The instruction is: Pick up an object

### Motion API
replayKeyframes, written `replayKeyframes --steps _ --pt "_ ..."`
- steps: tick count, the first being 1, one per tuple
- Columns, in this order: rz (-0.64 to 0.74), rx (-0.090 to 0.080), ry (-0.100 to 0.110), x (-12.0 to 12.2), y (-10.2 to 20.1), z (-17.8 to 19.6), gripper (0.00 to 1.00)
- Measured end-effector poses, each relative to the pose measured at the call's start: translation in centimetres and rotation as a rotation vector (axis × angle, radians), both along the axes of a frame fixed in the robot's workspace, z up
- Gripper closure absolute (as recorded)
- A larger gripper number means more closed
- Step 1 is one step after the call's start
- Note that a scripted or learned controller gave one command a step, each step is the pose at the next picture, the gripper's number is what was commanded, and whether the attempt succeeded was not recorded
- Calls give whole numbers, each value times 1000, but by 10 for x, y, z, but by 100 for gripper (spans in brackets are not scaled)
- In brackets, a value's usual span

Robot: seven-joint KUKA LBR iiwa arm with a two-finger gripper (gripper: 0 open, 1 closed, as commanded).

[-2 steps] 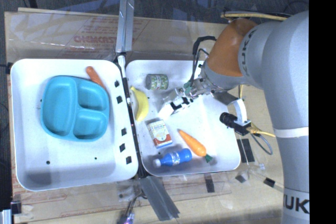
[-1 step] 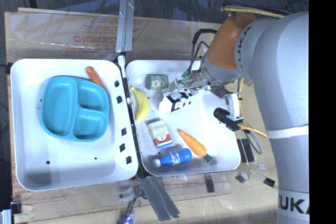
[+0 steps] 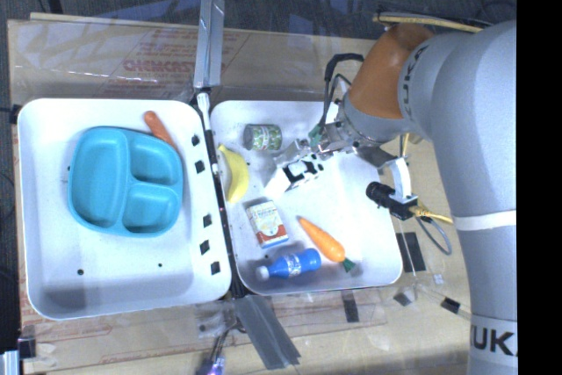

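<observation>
Hanging low over the upper middle of the right bin (image 3: 373, 272), the end effector (image 3: 303, 169) sits just right of the yellow banana (image 3: 234, 174) and just below the green can (image 3: 262, 137); its black-and-white tip blurs against the white floor, so whether it is wide, narrow or gripping anything cannot be told from this slanted view. That can lies on its side near the bin's far wall, and the banana curves along the left wall beside the divider. Nearer the camera, a small red-and-white carton (image 3: 267, 223) lies flat just below the banana, with an orange carrot (image 3: 321, 241) to its right, angled down toward the bin's lower right corner. A blue bottle (image 3: 289, 264) with a white cap lies on its side along the near wall, close under the carton and carrot. Across the divider, the left bin (image 3: 53, 277) holds a blue sectioned tray (image 3: 126, 180), and a second orange item (image 3: 159, 128), possibly another carrot, rests at the tray's upper right edge. Both bins sit on the desk (image 3: 105, 48), and the grey arm (image 3: 457, 118) with its orange band reaches in from the right.
</observation>
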State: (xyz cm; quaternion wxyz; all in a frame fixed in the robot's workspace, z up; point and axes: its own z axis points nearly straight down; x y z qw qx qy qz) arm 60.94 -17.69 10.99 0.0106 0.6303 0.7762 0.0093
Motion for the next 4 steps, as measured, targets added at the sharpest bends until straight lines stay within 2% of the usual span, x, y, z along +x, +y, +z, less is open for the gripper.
replayKeyframes --steps 1,2,3,4 --pt "120 -11 -8 -2 2 1 0" --pt "224 -7 -4 -7 -5 1 0" --pt "228 -14 -13 -4 -6 16 100" --pt "227 -14 -12 -4 -6 16 0"
